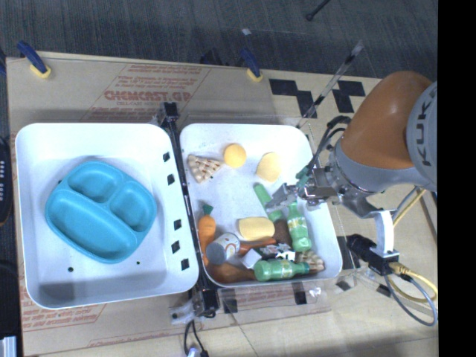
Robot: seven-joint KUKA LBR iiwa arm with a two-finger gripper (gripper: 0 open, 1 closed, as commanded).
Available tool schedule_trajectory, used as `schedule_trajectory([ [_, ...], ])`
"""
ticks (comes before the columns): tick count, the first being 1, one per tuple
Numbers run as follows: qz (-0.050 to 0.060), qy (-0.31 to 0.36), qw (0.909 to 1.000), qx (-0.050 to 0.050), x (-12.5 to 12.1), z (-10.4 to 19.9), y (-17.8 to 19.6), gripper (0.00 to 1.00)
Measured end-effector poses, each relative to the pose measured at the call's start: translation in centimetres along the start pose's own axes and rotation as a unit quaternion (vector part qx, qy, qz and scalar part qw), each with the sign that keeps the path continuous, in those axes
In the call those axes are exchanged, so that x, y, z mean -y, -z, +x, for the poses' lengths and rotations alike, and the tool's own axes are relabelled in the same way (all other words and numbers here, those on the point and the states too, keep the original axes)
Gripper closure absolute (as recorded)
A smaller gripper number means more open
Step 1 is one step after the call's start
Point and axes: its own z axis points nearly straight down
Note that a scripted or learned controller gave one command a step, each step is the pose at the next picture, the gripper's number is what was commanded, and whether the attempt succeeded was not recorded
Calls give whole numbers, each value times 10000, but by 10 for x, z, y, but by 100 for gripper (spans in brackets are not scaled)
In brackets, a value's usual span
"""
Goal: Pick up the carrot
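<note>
Reaching in from the right, the gripper (286,196) hovered over the right bin (245,134), near a green bottle (298,229). Its grip state could not be told. The carrot (206,233) lay against the bin's left wall, well apart, ungrasped.

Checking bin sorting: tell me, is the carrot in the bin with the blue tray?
No, the carrot lies in the right bin.

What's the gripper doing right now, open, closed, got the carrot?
Gripper: low in the right bin, open or closed cannot be told. The carrot lies apart at the bin's left wall, not held.
</note>
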Motion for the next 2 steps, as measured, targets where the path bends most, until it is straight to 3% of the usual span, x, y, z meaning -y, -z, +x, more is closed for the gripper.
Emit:
schedule_trajectory([
  [1, 36, -233, 9997, -14, 7, 8, -146, 0],
  [2, 21, -179, 9998, 1, 5, 7, -134, 100],
])
